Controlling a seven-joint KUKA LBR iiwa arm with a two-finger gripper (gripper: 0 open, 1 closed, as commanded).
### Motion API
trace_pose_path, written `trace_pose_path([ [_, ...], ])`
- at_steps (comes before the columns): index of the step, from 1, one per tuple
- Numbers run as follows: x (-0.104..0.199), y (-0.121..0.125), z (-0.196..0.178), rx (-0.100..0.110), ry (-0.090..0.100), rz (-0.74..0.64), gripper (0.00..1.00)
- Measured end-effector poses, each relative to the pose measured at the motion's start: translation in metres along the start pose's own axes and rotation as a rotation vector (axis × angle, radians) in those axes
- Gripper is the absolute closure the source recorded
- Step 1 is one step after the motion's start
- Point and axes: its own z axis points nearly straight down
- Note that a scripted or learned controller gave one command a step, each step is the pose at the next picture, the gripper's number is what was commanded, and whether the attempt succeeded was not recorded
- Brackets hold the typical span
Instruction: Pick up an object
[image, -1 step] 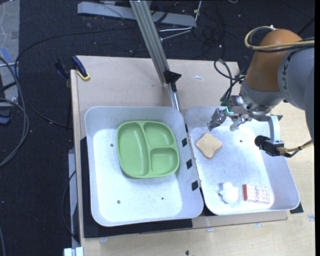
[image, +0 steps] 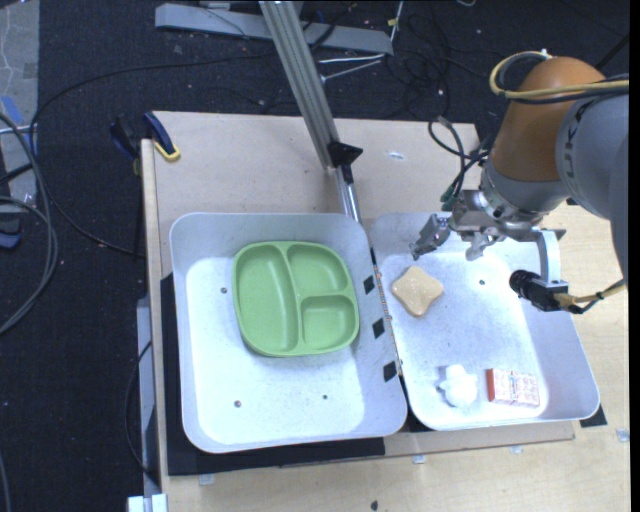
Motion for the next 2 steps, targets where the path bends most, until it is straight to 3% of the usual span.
trace_pose_path([
  [2, -0.002, 0.008, 0.102, 0.002, -0.001, 0.001, 0.00],
])
